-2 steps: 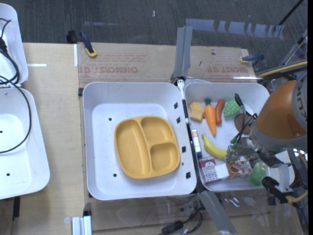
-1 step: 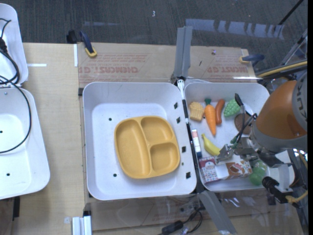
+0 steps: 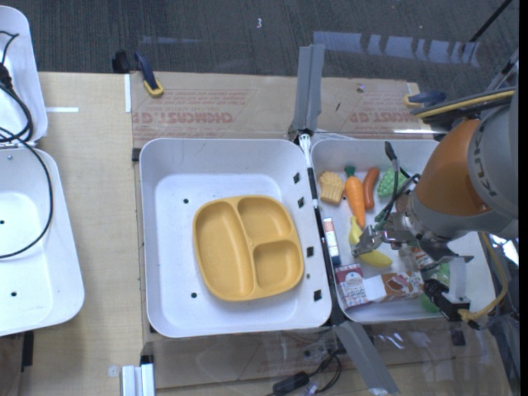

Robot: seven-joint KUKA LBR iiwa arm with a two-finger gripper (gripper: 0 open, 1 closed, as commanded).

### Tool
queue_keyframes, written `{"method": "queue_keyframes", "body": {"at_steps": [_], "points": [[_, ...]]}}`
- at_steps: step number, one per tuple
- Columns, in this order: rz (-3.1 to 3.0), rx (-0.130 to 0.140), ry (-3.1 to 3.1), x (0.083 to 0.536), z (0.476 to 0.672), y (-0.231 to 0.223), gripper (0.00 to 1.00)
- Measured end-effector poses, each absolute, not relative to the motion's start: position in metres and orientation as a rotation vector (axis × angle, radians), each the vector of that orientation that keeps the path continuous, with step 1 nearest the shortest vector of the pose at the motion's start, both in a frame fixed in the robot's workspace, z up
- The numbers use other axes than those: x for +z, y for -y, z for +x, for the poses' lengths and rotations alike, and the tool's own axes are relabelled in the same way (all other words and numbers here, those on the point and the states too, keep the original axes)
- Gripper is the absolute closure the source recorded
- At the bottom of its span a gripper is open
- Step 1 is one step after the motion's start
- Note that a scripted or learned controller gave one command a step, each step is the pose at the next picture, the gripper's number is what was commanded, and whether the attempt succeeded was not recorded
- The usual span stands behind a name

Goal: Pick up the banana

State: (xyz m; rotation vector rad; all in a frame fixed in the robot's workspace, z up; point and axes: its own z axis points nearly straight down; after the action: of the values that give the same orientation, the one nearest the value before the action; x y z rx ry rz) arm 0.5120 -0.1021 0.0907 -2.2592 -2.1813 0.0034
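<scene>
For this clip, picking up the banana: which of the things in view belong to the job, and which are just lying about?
Part of the job:
banana, in the right bin
gripper, down at the banana

Lying about:
yellow divided plate in the left bin
carrot
waffle-like piece
green item
small flat packets

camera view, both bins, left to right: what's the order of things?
Yellow divided plate in the left bin → corn piece → carrot → banana with the gripper right over it → arm's orange band.
</scene>
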Motion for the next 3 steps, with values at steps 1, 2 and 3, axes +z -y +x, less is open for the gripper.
{"method": "queue_keyframes", "body": {"at_steps": [1,2,3], "points": [[-2.257,0.007,2.183,0.099,0.512,0.103,1.0],[-2.277,0.005,2.165,0.226,0.558,0.072,1.0],[-2.277,0.005,2.164,0.225,0.558,0.072,0.0]]}}
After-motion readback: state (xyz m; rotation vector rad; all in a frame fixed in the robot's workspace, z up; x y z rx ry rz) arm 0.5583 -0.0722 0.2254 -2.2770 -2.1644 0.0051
